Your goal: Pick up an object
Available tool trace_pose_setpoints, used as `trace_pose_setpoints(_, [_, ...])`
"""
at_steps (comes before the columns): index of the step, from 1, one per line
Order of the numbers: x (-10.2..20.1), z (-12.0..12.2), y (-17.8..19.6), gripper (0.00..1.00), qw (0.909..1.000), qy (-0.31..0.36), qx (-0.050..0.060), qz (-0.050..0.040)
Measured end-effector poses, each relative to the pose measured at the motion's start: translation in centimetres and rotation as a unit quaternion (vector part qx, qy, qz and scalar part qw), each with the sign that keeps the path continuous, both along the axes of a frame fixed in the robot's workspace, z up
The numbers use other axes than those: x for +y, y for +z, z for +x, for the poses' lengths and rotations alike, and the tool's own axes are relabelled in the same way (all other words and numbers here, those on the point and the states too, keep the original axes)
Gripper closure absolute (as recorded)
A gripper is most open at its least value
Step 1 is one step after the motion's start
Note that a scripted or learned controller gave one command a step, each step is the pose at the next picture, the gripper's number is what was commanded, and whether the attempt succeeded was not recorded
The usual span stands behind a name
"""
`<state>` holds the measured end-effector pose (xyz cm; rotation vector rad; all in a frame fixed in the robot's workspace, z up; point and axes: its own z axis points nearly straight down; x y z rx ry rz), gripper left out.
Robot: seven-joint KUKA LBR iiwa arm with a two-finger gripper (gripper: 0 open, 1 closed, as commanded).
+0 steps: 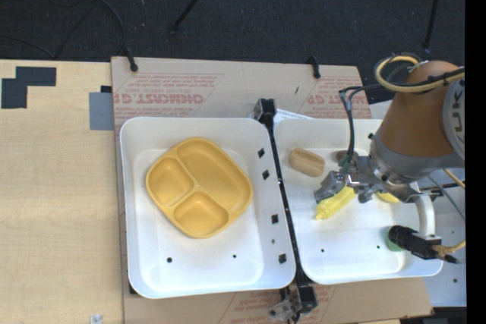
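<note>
Here gripper low in the right bin, right at the yellow object; impossible to tell whether spread or pinching. Possibly only an edge caught, so risk of slipping out, or of pushing toward the tan block.

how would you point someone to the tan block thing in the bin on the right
Start at the right-hand white bin, the one the grey and orange arm reaches into. The tan block lies in its upper left part, near the divider between the bins. It is rounded and light brown, unlike the yellow object by the gripper.
</note>
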<state>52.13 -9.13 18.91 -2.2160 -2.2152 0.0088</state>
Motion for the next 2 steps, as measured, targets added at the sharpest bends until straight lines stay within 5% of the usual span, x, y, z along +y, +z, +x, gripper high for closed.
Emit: trace_pose_setpoints(2, [-0.3,-1.0,-10.1,0.0,1.0,0.0,-0.001,0.0002])
